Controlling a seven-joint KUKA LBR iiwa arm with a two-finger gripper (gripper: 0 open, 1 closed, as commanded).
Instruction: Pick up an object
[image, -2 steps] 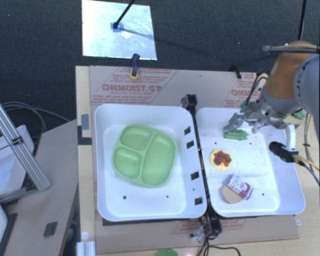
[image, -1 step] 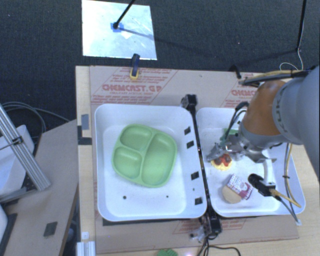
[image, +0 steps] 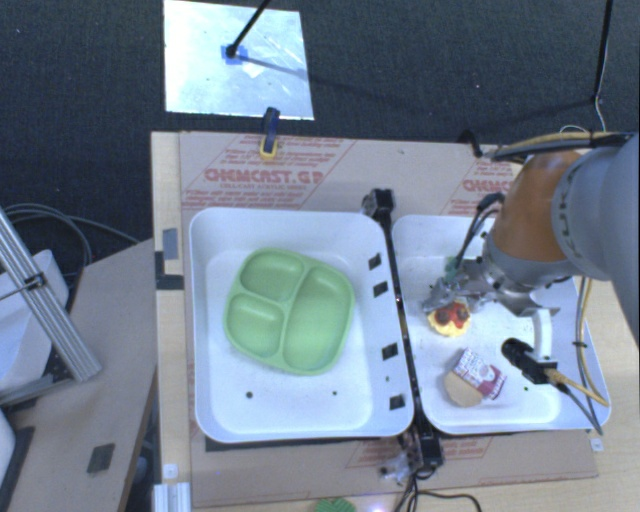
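Gripper (image: 452, 292) seen low in right bin (image: 420, 240), just above yellow-red object (image: 450, 318); finger state cannot be told. Red-white packet (image: 472, 378) lies nearby, label illegible. Green divided plate (image: 290, 310) sits in left bin (image: 215, 400). "CHEMCAST" printed on board (image: 265, 175) beneath bins

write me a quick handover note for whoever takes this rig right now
Gripper: low in the right bin, just above the yellow and red toy; whether the fingers are open or shut can't be told.
Things: the toy sits mid-bin; the red and white packet lies nearer the front edge; the green divided plate lies in the left bin.
Done: nothing visibly lifted.
Left: grasp one object and raise it.
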